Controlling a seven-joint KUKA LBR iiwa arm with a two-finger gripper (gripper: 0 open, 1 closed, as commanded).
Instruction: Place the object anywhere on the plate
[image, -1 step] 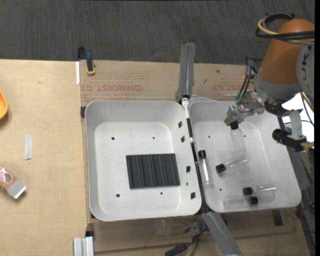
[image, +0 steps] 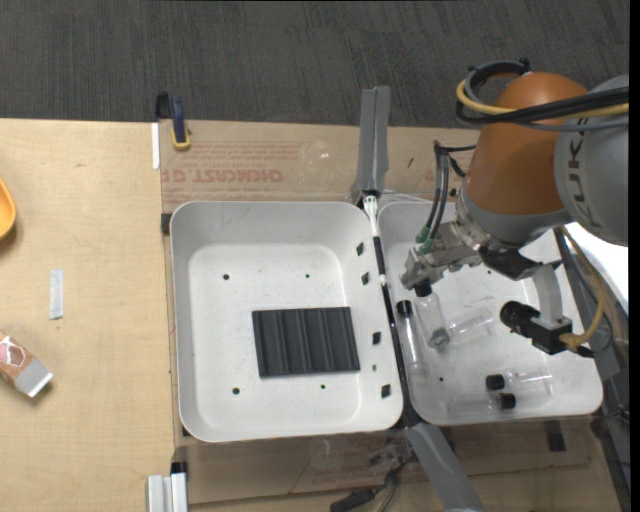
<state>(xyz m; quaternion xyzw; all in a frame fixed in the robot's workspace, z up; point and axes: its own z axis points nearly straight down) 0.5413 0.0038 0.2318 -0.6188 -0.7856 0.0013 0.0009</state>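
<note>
**Arm low over the right bin, dark plate waiting in the left**

While the arm (image: 530, 150) reaches into the right bin (image: 560, 400), its gripper (image: 425, 272) hangs low near that bin's left wall, just above a clear plastic piece (image: 455, 328) lying on the floor. Whether the gripper grasps anything I cannot tell. More small clear tubes with black caps (image: 515, 385) lie nearer the front edge. The plate (image: 305, 340), a dark ribbed rectangle, sits in the left bin (image: 200, 300), well apart from the gripper. Clear, smooth pieces are likely to slip or roll on closing, and the divider between the bins could catch anything carried low across.
</note>
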